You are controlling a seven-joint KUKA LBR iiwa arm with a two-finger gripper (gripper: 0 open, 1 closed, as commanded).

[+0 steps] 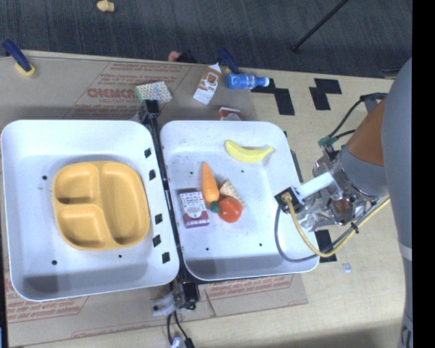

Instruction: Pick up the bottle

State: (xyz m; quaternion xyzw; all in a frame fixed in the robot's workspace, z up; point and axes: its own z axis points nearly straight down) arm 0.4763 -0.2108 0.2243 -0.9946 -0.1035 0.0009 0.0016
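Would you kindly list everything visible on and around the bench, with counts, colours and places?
bins: two, white, side by side on the bench
tray: one, yellow, in left bin
banana: one, yellow, right bin, far side
carrot: one, orange, right bin centre
tomato: one, red, beside carrot
box: one, red and white, left of carrot
bottle: one, blue, lying on the bench beyond the right bin
carton: one, white and brown, left of bottle
claw: one, grey, at the right bin's right rim

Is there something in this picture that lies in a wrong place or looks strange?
Yes. The bottle, blue and lying on its side, sits on the bench behind the right bin, outside both bins. A small carton lies beside it, also outside. The gripper hovers at the right bin's right rim, far from the bottle.
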